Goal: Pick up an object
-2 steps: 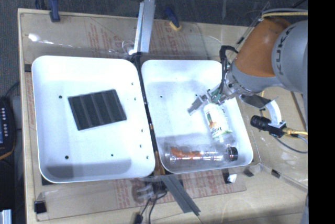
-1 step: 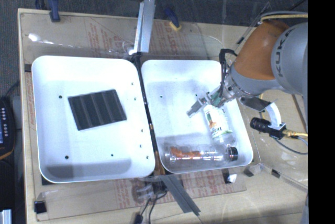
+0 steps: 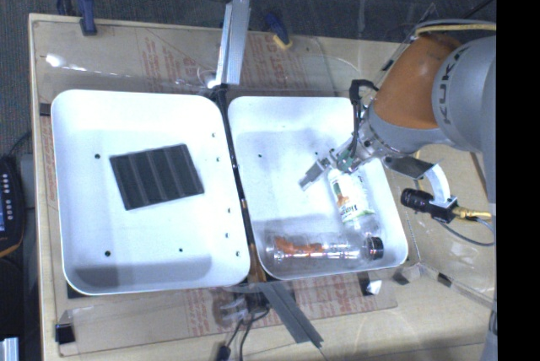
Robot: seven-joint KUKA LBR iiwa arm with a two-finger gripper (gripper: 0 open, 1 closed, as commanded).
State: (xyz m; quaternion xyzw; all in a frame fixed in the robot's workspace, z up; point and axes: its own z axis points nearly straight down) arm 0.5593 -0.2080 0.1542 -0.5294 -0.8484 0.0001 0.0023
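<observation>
From above, two white bins sit side by side. In the right bin [image 3: 278, 132], the gripper [image 3: 331, 165] hangs over the top of a small clear bottle [image 3: 350, 199] — whether it grips cannot be told. A second clear bottle [image 3: 325, 248] lies nearby — smooth plastic may slip.
</observation>
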